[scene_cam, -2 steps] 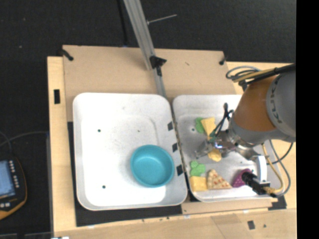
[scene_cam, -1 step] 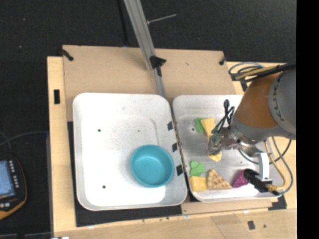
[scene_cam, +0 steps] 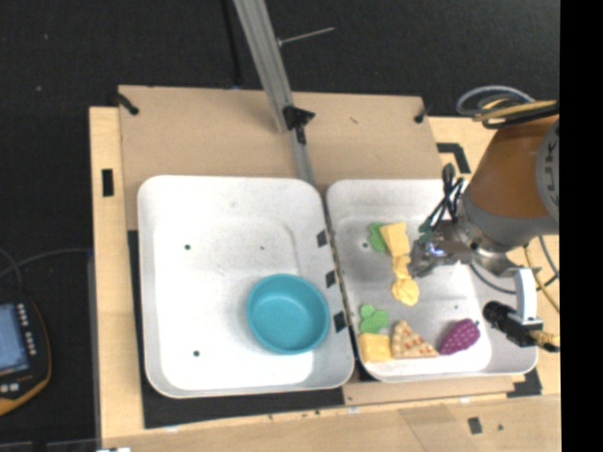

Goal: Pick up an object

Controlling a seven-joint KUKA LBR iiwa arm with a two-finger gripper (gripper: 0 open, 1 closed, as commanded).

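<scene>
The left bin holds a round teal bowl — smooth, shallow, near its right wall. The right bin holds toy food: a yellow block on green, a lumpy yellow piece, a yellow-and-green block, a pizza wedge and purple grapes. The gripper hangs just beside the yellow pieces — its grip cannot be told.

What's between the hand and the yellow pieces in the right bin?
Nothing visible. The hand sits low in the right bin, right beside the yellow pieces, with no other item in between. The green piece lies to their left, and the pizza slice and grapes are nearer the bin's front edge.
</scene>
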